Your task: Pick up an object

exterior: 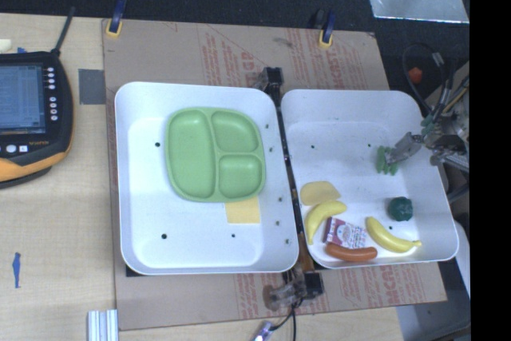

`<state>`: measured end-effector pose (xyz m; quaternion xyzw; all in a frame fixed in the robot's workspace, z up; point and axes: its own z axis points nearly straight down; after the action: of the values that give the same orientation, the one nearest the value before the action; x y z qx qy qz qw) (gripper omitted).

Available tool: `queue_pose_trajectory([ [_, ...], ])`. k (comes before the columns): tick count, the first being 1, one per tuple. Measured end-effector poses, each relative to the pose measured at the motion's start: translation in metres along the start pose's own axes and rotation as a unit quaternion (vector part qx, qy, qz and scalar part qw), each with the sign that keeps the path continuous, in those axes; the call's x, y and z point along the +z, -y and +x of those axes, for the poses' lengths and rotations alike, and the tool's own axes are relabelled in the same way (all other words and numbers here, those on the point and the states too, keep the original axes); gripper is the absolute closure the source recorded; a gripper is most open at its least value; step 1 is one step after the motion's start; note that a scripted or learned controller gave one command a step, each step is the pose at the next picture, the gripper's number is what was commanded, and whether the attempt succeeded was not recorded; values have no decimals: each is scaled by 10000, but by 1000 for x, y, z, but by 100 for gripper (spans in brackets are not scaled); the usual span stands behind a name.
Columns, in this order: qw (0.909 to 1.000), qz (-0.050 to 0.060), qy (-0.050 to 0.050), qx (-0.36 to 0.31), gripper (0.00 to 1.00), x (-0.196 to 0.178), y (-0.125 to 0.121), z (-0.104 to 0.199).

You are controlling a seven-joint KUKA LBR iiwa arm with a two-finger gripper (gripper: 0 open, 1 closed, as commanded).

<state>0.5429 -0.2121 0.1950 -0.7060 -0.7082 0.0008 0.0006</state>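
- While nothing lifted yet: plate [214, 152] and yellow square [243, 211] lying in left bin [136, 251].
- In right bin [359, 112]: 2 bananas [323, 216], sausage [350, 253], dark green ball [400, 208], all resting.
- At right edge: gripper [393, 158] low over small green piece [388, 165]; grip impossible to tell.
- Left: grasp and lift.

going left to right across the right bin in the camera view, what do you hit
yellow chip → left banana → red packet → right banana → dark green ball
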Motion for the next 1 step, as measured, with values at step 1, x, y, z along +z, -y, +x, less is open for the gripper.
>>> queue_pose_trajectory([
  [1, 10000, 22, -3, -15, 0, 104, -35, 1],
])
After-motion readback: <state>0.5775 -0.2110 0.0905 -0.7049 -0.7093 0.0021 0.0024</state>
